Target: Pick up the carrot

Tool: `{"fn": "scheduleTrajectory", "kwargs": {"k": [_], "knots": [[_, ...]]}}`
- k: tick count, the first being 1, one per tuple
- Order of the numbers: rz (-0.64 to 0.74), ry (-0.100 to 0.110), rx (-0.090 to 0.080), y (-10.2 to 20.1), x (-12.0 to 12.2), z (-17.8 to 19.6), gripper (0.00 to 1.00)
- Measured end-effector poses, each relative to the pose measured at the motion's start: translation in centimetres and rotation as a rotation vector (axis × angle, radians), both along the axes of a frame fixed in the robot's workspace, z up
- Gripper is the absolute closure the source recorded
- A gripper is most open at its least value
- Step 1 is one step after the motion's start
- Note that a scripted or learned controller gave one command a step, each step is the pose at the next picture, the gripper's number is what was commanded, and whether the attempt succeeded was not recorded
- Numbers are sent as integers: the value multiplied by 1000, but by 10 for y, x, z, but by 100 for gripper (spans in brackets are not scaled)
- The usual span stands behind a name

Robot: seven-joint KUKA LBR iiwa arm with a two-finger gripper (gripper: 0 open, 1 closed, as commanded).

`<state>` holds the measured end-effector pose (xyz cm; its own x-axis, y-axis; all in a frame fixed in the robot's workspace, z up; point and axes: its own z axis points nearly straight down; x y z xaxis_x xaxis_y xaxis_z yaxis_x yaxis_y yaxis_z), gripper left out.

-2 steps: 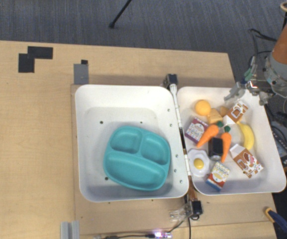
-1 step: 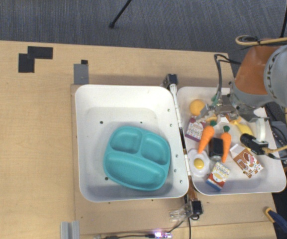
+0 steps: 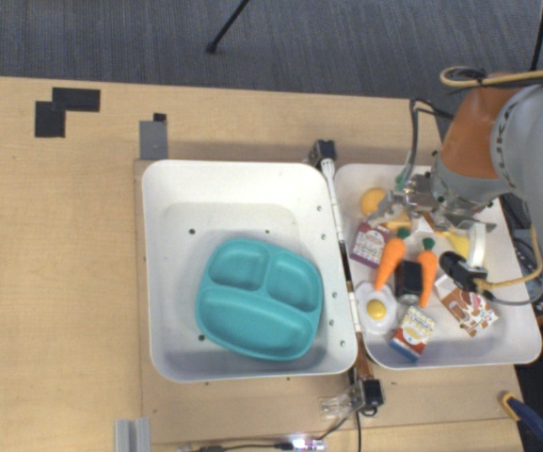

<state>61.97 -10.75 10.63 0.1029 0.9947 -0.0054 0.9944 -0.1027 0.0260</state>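
**Arm over right bin, carrots lying loose below**

Table (image 3: 55, 281) carries two white bins side by side. Left bin (image 3: 172, 252) holds a teal divided plate (image 3: 260, 298), lying flat, toward the near side of the bin. Right bin (image 3: 516, 342) is cluttered with small food toys.

Two carrots in the right bin. One carrot (image 3: 390, 260) lies tilted, thick end up near the wrist, tip pointing down-left. Second carrot (image 3: 428, 277) lies just right of it, nearly upright in the view, tip toward the near rim. A black block (image 3: 409, 280) sits between them, touching or almost touching both. Neither carrot is lifted; both rest on the bin floor.

Other items: yellow lemon (image 3: 374, 201) at the far left of the bin, purple packet (image 3: 368, 246) just left of the first carrot, fried egg (image 3: 376, 309) below it, small carton (image 3: 412, 331) near the front rim, brown-and-white packet (image 3: 469, 311) at right, yellow piece (image 3: 456, 243) under the arm's edge.

Arm (image 3: 525, 149), grey with an orange band, comes in from the right and hangs over the far half of the right bin. Gripper (image 3: 420, 217) sits just above the carrots' thick ends. Cannot tell whether the jaws are open or closed; the wrist hardware hides them. Nothing seen held.
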Motion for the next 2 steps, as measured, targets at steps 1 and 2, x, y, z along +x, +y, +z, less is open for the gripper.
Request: {"fn": "scheduleTrajectory", "kwargs": {"k": [1, 2], "knots": [[-211, -10, 8, 16, -37, -12, 0], [-206, -11, 15, 20, -35, 0, 100]]}}
